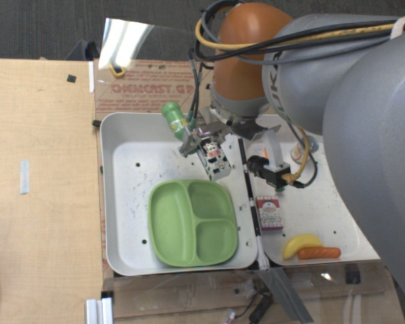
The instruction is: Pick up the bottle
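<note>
We see the claw (189,135) over the left bin (118,181), clenched on the green bottle (175,118) near the bin's far wall — bottle tilted, between the fingers; just below sits a green divided plate (192,223); in the right bin (344,214) — a small red box (269,213), a banana (298,244), a carrot (318,252); the tabletop (40,167) spreads left.
</note>
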{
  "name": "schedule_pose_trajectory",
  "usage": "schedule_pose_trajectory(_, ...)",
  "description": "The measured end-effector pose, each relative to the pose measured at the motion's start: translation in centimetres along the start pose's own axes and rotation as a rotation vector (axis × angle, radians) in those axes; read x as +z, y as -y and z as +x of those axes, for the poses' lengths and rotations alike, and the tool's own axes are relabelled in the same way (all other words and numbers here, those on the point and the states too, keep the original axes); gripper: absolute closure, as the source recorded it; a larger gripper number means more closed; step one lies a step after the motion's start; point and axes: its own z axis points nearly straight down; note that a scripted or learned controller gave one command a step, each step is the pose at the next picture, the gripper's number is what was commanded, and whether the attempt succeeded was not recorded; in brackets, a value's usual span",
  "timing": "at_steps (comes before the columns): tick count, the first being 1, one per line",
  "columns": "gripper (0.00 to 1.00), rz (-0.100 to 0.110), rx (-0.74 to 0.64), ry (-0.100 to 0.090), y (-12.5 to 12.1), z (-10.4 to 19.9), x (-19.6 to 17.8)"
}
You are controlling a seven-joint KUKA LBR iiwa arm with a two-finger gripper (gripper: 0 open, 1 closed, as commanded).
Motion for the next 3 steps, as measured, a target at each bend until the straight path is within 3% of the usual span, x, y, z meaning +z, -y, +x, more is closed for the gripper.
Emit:
schedule_pose_trajectory(1,1.00,0.002,0.009,0.000,1.7,7.3,0.1)
schedule_pose_trajectory(2,1.00,0.001,0.377,0.001,8.0,0.6,-14.7)
schedule_pose_trajectory(3,1.00,0.003,0.416,0.000,9.8,1.9,1.2)
